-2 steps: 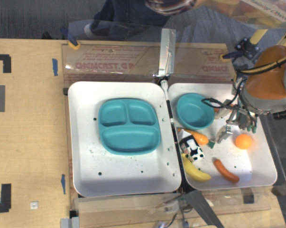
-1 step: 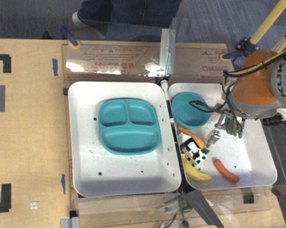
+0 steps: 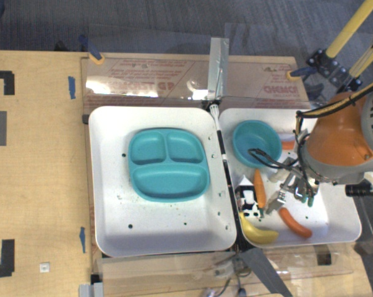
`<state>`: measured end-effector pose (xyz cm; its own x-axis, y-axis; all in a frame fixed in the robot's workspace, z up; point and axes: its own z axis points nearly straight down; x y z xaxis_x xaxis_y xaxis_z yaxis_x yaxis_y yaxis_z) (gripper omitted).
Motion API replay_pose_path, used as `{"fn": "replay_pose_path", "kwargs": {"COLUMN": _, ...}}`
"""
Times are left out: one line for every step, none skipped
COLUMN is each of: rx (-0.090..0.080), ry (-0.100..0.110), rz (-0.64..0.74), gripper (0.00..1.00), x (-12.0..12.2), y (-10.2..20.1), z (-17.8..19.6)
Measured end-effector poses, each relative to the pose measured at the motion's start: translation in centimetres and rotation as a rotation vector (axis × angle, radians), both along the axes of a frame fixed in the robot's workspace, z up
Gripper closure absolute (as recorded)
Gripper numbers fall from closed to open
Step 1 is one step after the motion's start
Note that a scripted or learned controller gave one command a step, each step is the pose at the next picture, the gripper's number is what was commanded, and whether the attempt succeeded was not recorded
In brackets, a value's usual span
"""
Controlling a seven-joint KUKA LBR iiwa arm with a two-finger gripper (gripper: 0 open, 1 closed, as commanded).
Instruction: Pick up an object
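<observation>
1. Inside the right bin [image 3: 347, 224], several small things lie close together: a teal bowl [image 3: 255, 142] at the back-left corner, an orange carrot-shaped piece [image 3: 259, 188] just below it, a yellow banana [image 3: 259, 232] at the front-left, a red-orange sausage-shaped piece [image 3: 294, 223] to the banana's right, and a small black-and-white item [image 3: 248, 202] between carrot and banana.
2. Carrot: long axis runs nearly front-to-back, tilted slightly. Which end is the tip cannot be told.
3. Sausage piece: long axis slants from upper left to lower right. It lies flat on the bin floor, near the front wall.
4. Banana: curved, with its long axis roughly left-to-right, hugging the front-left corner.
5. Arm [image 3: 341, 138] enters from the right, above the right bin; its orange band is large in view, the grey wrist below it, dark cables looping toward the bowl.
6. Gripper [image 3: 284, 197] hangs low over the bin floor, between the carrot and the sausage piece, angled down and to the left. Whether its metal parts are spread or closed cannot be told, and nothing is seen clamped in it.
7. Left bin [image 3: 112, 184]: white, shallow, rounded corners. It holds a teal divided plate [image 3: 169, 164] with three compartments, smooth plastic.
8. Counter [image 3: 38, 166]: pale wood with blue tape marks.
</observation>
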<state>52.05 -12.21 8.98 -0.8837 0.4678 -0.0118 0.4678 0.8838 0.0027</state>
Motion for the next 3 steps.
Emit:
{"fn": "replay_pose_path", "kwargs": {"rx": -0.011, "ry": -0.015, "rz": -0.168, "gripper": 0.0, "x": -2.2, "y": 0.7, "z": 0.2}}
{"fn": "replay_pose_path", "kwargs": {"rx": -0.005, "ry": -0.014, "rz": -0.163, "gripper": 1.0, "x": -2.1, "y": 1.0, "z": 1.3}}
{"fn": "replay_pose_path", "kwargs": {"rx": -0.008, "ry": -0.015, "rz": -0.165, "gripper": 0.0, "x": -2.1, "y": 0.8, "z": 1.3}}
